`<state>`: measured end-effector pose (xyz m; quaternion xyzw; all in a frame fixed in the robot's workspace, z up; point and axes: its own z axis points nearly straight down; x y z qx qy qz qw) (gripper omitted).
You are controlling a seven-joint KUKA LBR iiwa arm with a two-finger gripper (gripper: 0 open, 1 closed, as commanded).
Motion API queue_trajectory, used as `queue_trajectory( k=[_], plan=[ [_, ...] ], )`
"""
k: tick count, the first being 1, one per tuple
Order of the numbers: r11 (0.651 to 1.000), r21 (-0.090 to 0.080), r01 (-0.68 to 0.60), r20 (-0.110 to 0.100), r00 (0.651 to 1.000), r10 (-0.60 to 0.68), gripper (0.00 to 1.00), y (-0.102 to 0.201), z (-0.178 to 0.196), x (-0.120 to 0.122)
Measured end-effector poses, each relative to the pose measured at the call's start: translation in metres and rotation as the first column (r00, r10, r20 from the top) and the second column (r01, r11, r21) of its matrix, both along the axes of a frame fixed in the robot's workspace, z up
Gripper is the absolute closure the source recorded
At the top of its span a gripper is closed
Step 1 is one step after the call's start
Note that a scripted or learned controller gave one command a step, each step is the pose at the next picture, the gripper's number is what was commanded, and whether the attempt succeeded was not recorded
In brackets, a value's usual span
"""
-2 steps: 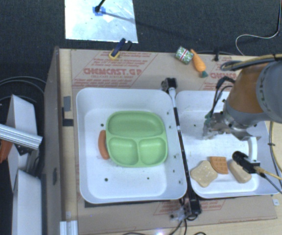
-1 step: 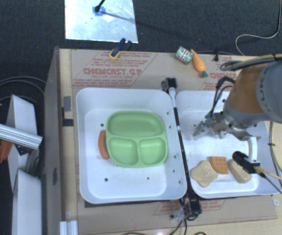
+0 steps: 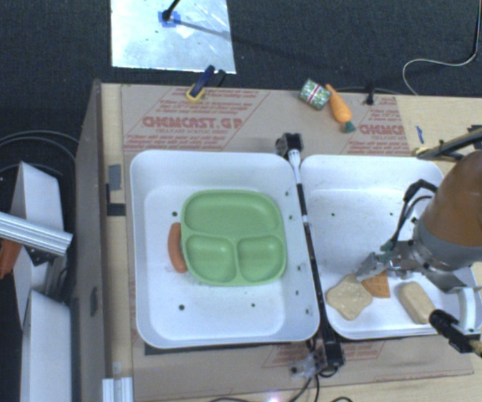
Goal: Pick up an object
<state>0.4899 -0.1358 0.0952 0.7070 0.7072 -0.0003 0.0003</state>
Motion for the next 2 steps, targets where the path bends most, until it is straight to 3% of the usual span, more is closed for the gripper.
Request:
queue_trajectory(
  k=[1, 2],
  plan=[
    [1.000, 0.001, -0.002, 0.003, 1.000, 0.002, 1.00, 0.001, 0.010, 0.001],
    [1.000, 0.003, -0.005, 0.003, 1.000, 0.005, 1.00, 0.119, 0.089, -0.002]
  ],
)
